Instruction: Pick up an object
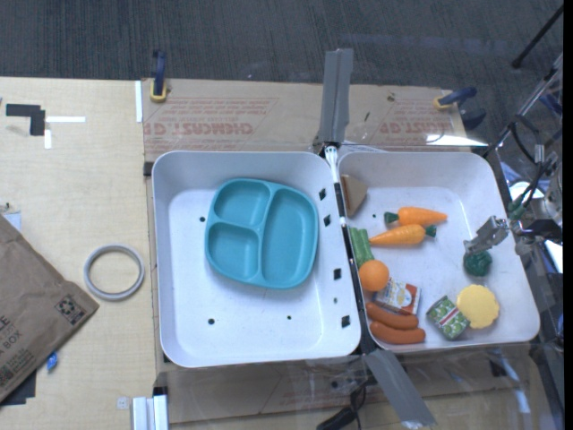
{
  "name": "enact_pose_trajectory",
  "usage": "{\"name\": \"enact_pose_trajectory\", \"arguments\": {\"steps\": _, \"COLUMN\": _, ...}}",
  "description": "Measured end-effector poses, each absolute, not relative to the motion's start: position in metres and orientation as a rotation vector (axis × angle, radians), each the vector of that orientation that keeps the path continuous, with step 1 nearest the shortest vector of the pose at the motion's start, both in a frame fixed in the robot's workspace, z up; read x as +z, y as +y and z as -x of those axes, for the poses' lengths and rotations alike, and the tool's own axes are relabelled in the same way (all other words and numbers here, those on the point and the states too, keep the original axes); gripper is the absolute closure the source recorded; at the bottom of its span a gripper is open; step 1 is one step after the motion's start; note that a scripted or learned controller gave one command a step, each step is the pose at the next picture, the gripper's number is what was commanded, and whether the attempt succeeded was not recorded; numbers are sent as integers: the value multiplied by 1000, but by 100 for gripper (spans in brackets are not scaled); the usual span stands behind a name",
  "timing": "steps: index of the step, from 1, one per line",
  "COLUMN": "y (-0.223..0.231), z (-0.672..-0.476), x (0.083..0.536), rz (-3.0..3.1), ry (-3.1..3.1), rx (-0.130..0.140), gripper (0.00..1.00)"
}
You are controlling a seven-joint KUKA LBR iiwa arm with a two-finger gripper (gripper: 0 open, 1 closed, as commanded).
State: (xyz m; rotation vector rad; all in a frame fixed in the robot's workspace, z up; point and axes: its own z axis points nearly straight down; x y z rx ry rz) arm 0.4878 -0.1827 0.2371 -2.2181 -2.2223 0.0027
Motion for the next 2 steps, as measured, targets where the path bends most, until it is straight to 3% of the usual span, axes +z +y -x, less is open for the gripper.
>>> {"name": "enact_pose_trajectory", "arguments": {"steps": 2, "y": -155, "z": -612, "x": 91, "rz": 2205, "ry": -2237, "rx": 3, "gripper": 0}}
